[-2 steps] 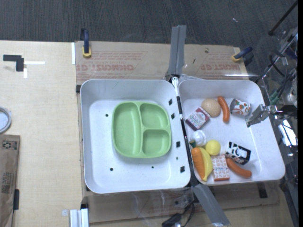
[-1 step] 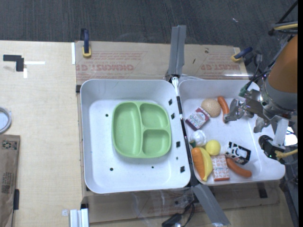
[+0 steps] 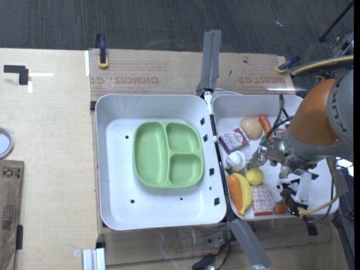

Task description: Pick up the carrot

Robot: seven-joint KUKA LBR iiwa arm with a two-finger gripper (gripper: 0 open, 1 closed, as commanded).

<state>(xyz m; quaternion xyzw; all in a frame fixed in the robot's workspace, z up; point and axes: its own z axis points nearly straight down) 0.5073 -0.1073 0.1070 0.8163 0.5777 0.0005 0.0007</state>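
Carrot (image 3: 264, 123) lies in the right bin (image 3: 222, 103), toward the bin's far edge, small and orange, tilted, just beside a tan roundish item (image 3: 251, 127) on its left. Nearer the worktop's front edge the same bin holds a purple packet (image 3: 233, 140), a white round piece (image 3: 235, 161), a lemon (image 3: 255, 176), a banana-and-orange cluster (image 3: 240, 192) and a small printed box (image 3: 261, 200). Left bin (image 3: 107, 167) carries a green divided plate (image 3: 168, 153). End effector (image 3: 269, 152) hangs over the middle of the right bin, a little front of the carrot and apart from it; cannot tell whether it is spread or pressed together, and nothing is seen gripped. Judgement: approach step not finished. To do it well, shift toward the bin's far edge until centred over the carrot, line the grip across its narrow width, descend clear of the tan item so it is not caught too, close low on the carrot's body.
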